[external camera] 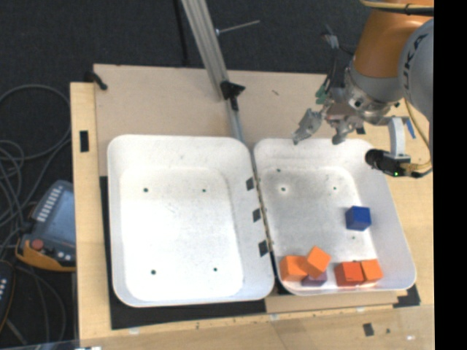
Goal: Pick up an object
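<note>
The right bin [379, 195] holds all the objects. A blue cube [357, 218] sits alone toward the bin's right side, well apart from the rest; it is a small, plain, saturated blue block with a darker shaded face. Along the near edge lies a row of orange blocks: an orange cube [294, 267] at the left of the row, a second orange block [318, 258] tilted on a corner and leaning just beside it, with a small purple piece [315, 278] showing under that one. Further right, two more orange blocks touch side by side, a redder one [349, 273] and a lighter one [371, 270], both close to the bin's near wall.

The left bin [131, 159] lies just beside the right one, their inner rims meeting.

The arm [387, 35] comes in from the upper right, its orange band above the grey wrist. The claw [325, 131] hangs over the far edge of the right bin, above its rim, well apart from every block. Its two fingers [306, 127] stand apart, with a clear gap between them and nothing held there.

A metal post [208, 39] slants across the bench [168, 100] behind the bins.
</note>
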`<state>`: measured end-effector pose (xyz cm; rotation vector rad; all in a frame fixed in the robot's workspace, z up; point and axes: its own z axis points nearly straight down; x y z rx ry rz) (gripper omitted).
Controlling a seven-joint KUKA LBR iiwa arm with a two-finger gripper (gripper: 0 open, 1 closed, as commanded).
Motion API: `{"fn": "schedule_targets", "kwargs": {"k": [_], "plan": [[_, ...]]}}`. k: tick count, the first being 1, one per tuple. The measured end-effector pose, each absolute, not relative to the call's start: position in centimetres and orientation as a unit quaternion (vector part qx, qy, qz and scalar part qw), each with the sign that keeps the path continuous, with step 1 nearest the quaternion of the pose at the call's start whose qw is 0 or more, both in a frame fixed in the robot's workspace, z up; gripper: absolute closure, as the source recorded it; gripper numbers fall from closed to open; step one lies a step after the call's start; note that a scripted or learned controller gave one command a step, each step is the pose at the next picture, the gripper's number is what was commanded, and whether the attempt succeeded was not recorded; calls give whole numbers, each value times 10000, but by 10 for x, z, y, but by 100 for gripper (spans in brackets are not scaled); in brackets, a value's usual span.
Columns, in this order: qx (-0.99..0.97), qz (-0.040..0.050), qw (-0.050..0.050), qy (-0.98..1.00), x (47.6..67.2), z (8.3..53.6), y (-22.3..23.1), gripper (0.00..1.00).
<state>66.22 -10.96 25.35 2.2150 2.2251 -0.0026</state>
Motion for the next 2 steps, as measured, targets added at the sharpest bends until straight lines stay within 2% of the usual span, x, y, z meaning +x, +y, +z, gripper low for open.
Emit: {"fn": "schedule_targets", "kwargs": {"k": [1, 2], "plan": [[7093, -20, 2, 7049, 567, 244, -161, 0], [7076, 4, 35, 7066, 631, 243, -207, 0]]}}
